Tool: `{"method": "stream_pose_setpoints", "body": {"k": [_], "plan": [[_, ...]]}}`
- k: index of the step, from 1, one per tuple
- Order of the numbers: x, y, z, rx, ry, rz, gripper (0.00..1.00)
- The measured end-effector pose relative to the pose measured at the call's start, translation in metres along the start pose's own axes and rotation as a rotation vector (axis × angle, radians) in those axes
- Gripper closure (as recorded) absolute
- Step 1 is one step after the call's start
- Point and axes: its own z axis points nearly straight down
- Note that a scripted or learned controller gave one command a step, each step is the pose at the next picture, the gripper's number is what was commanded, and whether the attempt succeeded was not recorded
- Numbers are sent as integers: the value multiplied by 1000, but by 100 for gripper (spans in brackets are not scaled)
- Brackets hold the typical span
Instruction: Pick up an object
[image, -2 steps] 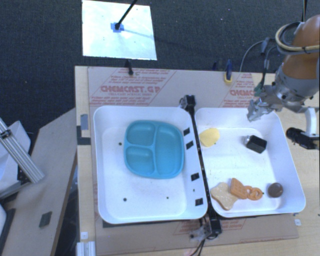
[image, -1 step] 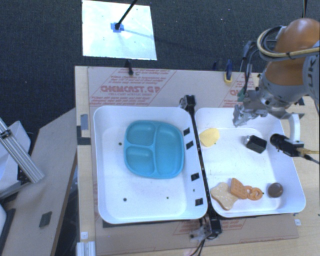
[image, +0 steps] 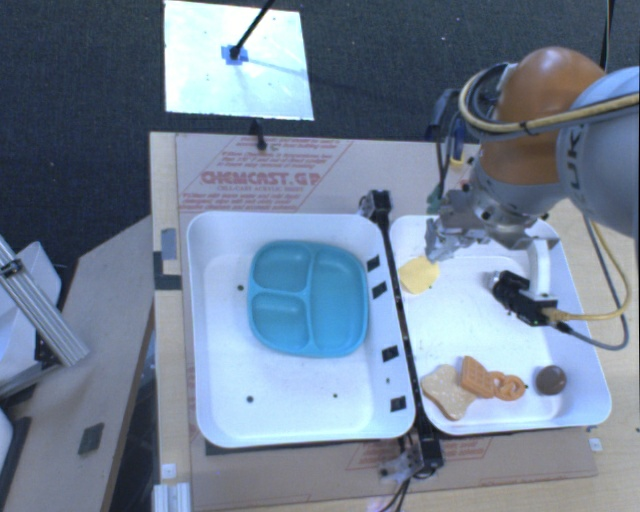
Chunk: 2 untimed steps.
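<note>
The grey arm's gripper (image: 440, 246) hangs low in the upper left corner of the right white bin (image: 575, 300). It is right above a flat round yellow piece (image: 419, 274). Its grip is too hidden to tell.

A tan toast slice (image: 447, 391), an orange pretzel (image: 490, 382) and a small brown ball (image: 550, 379) lie near the bottom of that bin.

A blue plastic plate with three parts (image: 306, 298) sits in the left white bin (image: 220, 400).

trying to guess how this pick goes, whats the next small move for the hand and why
Probably a short drop straight down. The hand sits over the upper left corner of the right bin, right above the yellow piece, which lies flat on the bin floor near the divider. The toast slice, pretzel and brown ball lie farther off, along the near edge.
</note>
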Motion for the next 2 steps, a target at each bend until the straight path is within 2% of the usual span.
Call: {"method": "stream_pose_setpoints", "body": {"k": [2], "plan": [[107,-34,-4,1,0,-1,100]]}}
